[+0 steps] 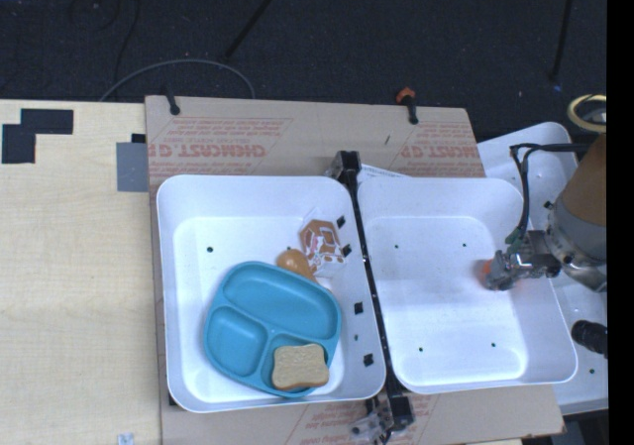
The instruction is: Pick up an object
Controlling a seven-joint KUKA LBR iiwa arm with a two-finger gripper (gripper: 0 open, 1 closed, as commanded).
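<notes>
A KUKA arm's gripper (pixel 508 268) hovers at the right bin's (pixel 451 374) far edge; whether it holds anything cannot be told from here. Across the divider, the left bin (pixel 183 235) holds a blue sectioned plastic tray (pixel 263 319) bearing a tan slice of toast (pixel 300 367), likely light, best pinched across its edges. A small orange ball (pixel 293 262) and a crinkled clear wrapper (pixel 322 239) lie just beyond.
</notes>
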